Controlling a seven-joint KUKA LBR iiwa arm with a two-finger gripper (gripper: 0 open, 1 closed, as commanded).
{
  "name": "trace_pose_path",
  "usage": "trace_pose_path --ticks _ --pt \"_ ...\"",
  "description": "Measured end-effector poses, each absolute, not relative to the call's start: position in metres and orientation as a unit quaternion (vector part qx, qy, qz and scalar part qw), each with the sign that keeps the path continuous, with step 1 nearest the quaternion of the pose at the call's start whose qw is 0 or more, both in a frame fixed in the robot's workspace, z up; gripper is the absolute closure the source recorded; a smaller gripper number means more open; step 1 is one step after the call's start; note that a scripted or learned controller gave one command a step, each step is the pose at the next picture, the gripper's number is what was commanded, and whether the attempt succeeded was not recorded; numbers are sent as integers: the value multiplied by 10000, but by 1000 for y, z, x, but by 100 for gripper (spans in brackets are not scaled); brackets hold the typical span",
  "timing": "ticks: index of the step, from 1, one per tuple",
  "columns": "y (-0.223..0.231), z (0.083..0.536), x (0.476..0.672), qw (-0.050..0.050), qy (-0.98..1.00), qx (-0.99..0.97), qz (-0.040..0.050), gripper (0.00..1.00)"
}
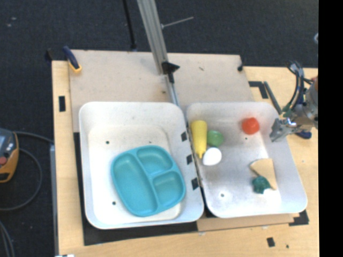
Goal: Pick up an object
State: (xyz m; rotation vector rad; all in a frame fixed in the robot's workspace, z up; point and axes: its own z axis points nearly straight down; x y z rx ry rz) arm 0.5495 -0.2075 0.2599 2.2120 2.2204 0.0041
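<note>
The aluminium post (151, 28), topped with a small checkered tag, rises from the back of the worktop (63, 197) toward the camera and stands closer to the lens than anything else. The hand (280, 128) sits at the right rim of the right bin (292, 199), near its back corner, low over the edge, with cables looping above it. Whether it is spread or pressed together cannot be told at this angle, and no object can be seen in its grip. Closest to it is a red ball (250, 125), lying just to its left on the bin floor and apart from it. Toward the front of the same bin a tan wedge (263, 168) rests beside a small dark green object (261, 184), the two touching or nearly so. Across the bin, against its left wall, a yellow bottle-like object (199, 137) lies lengthwise, with a green ball (216, 138) just beside it on the right and a white ball (212, 157) touching its near end. Beyond that wall, the left bin (86, 119) holds a blue divided plate (148, 180) lying flat in its front half. A blue and yellow clamp (72, 59) grips the far left corner of the worktop, and a yellow and black device (6, 155) lies on the dark floor to the left.
</note>
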Motion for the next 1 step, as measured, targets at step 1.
trace_pose_path --ticks 1 --pt "-145 260 548 10 7099 7043 10 100"
